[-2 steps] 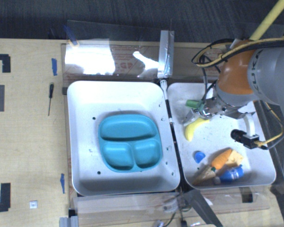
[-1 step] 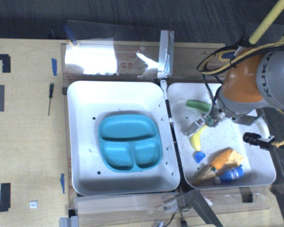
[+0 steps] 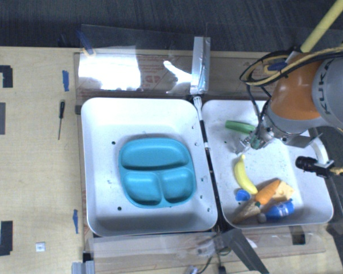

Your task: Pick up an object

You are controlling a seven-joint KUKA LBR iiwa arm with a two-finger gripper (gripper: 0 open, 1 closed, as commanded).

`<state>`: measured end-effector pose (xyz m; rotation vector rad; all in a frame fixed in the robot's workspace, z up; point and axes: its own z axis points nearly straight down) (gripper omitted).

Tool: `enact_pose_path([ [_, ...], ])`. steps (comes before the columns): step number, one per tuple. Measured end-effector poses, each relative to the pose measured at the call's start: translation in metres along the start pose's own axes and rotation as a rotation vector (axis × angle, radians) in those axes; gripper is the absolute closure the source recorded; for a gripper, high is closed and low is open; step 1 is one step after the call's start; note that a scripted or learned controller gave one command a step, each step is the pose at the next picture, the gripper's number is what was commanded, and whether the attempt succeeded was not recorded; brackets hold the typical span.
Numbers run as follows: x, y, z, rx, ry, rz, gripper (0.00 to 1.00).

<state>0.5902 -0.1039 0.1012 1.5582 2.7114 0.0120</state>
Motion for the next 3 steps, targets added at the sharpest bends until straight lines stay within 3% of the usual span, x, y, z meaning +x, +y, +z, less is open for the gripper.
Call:
enact_pose_path([
  [1, 0.0, 0.0, 0.001, 0.002, 0.001, 0.0, 0.0],
  [2, 0.018, -0.039, 0.007, 0.011, 0.012, -0.36, 0.0],
  [3, 0.017, -0.037, -0.004, 0.006, 0.009, -0.358, 1.0],
])
